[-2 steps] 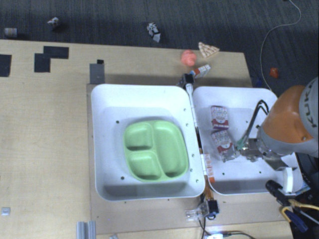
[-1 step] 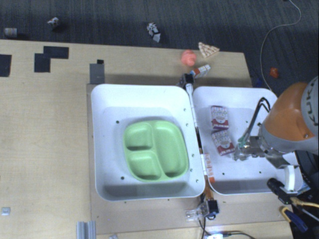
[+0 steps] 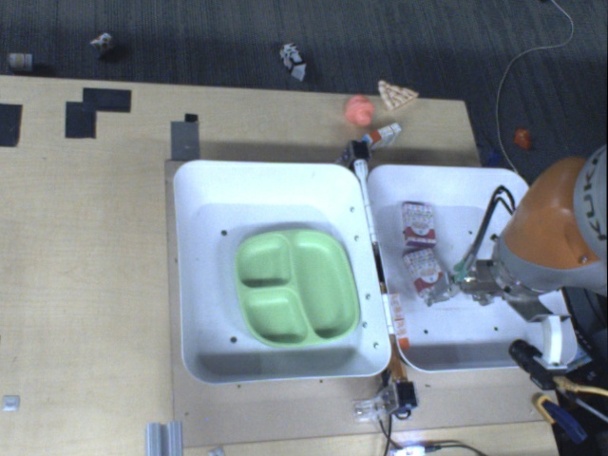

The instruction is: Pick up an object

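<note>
In the right bin (image 3: 475, 345), two red-and-white packets lie end to end near its left side. One packet (image 3: 418, 222) is farther back and the other (image 3: 424, 266) is nearer the front. My gripper (image 3: 441, 292) reaches in from the right and sits low at the front end of the nearer packet, touching or almost touching it. Behind it rises the arm's orange band (image 3: 556, 228). The left bin (image 3: 204, 255) holds a green divided plate (image 3: 294, 286).
On the bench behind the bins lie a pink ball (image 3: 359, 110), a tan wedge (image 3: 397, 94) and a small tube (image 3: 382, 136). Cables and a connector (image 3: 399, 397) hang at the front edge between the bins. Small bits lie scattered on the dark floor beyond.
</note>
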